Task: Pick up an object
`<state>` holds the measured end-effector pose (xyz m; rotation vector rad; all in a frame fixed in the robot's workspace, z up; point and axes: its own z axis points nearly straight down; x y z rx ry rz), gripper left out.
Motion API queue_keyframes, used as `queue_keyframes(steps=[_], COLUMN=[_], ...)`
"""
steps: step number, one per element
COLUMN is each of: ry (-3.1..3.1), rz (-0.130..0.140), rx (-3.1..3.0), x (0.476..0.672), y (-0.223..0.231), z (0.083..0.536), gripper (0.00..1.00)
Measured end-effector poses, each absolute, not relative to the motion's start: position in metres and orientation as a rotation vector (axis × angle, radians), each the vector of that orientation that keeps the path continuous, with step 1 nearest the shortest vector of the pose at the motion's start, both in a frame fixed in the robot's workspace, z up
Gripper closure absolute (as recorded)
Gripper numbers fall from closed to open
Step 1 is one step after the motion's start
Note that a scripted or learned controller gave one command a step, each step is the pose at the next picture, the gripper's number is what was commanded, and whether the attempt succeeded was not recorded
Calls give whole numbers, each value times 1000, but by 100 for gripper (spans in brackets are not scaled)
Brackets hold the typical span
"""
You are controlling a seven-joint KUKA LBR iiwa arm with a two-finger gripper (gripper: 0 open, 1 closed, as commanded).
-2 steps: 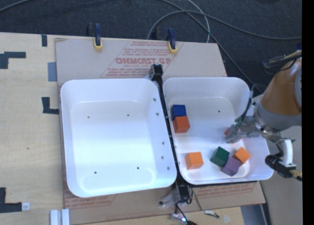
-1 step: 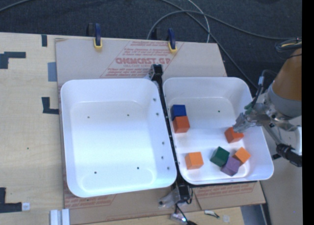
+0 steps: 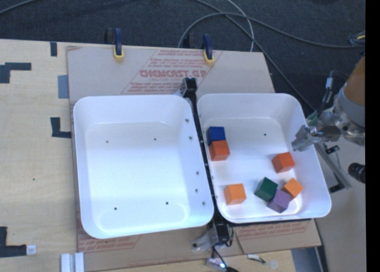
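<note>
Two white bins sit side by side on the desk (image 3: pixel 35 146), the left bin (image 3: pixel 80 146) bare white, two clamps (image 3: pixel 119 44) at the cardboard's far edge. The hand (image 3: pixel 306 136) hangs at the right bin's (image 3: pixel 249 101) right rim; its grip I cannot tell. Inside lie a blue block (image 3: pixel 216 133) touching an orange block (image 3: pixel 219 149) near the divider, and nearer the hand another orange block (image 3: pixel 283 161), with a green block (image 3: pixel 266 189) and purple block (image 3: pixel 279 200) by the near right corner.

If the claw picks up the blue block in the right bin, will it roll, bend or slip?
The blue block looks like a rigid cube with flat faces, so it probably will not roll or bend. It touches an orange block, which may shift with it. It seems small, likely light.
</note>
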<state>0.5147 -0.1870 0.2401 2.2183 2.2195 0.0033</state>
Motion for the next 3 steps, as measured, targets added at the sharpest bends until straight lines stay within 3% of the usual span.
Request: queue_keyframes(steps=[2, 3], ry=[2227, 2228], rz=[0, 0], rx=[2217, 2218], x=[561, 574], y=[-83, -32], z=[222, 214], gripper=[100, 100])
